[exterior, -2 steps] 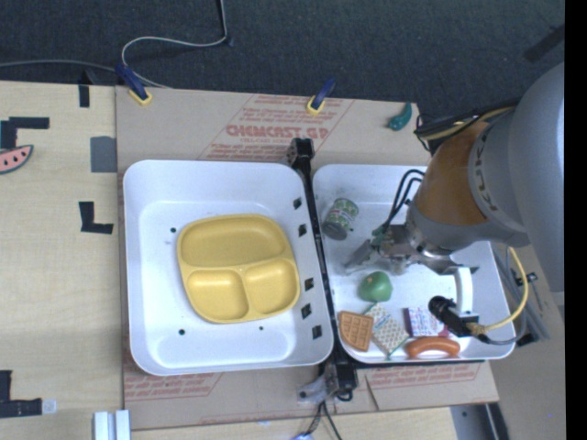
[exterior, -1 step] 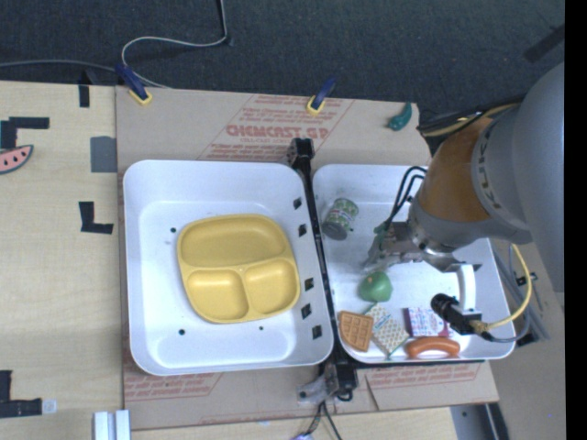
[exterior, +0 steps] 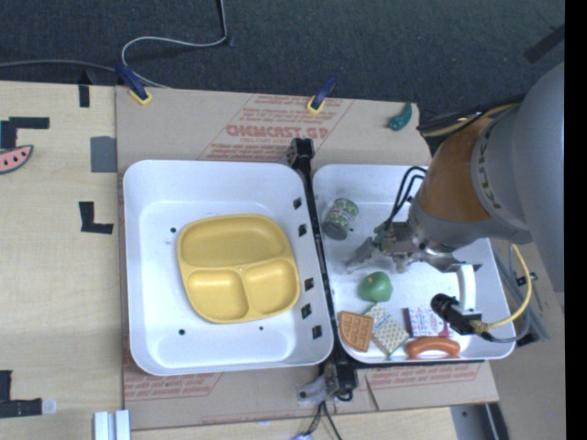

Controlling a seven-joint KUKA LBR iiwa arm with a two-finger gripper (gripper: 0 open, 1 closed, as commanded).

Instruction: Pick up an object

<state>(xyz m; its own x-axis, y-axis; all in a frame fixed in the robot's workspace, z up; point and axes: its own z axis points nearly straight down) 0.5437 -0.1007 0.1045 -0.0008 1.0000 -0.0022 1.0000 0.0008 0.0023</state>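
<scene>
A dark blue-grey carpet runs across the top, from ten through two o'clock. A thin pale cable trails over it at eleven o'clock, looping down toward the bench. The bench top is light wood, filling nine o'clock, with black tape marks and a grey patch on it. A pink sticker sits at the far nine o'clock edge. A brown cardboard sheet with red print lies over the bench at centre. Two yellow-and-blue clamps grip its top edge at eleven and twelve o'clock; a teal clip sits at one o'clock. Light is even and soft.
</scene>
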